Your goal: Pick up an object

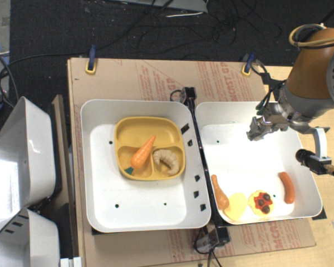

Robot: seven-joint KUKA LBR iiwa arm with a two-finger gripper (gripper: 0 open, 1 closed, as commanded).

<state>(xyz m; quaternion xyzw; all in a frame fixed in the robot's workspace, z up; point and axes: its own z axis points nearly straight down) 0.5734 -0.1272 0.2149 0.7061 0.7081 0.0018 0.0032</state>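
The gripper (260, 128) hung over the upper part of the right bin (234, 115), above bare white floor, with nothing visible between its fingers; whether it was open or shut could not be told from this angle.

The nearest candidates lay along the bin's lower edge, well apart from the gripper. A sausage (288, 187) sat near the right wall, lying roughly upright in the view. Left of it was a small pizza slice (261, 202) with dark toppings, just beside a pale yellow disc (237, 204), and a slim orange chicken leg (219, 192) lay close to the left wall, its lower end touching or overlapping the disc.

These looked like toy food — probably light, hollow plastic, stiff enough not to deform, and smooth, so likely to slip or roll under a careless pinch. The sausage seemed the best pick: it lay alone, with room on both sides for fingers, and should be taken across its narrow middle. The flat pieces would give little to grip.

In the left bin (100, 149) a yellow divided plate (125, 129) held a carrot (143, 152) and a shrimp (167, 161) — harder to reach cleanly because of the plate's ridges.
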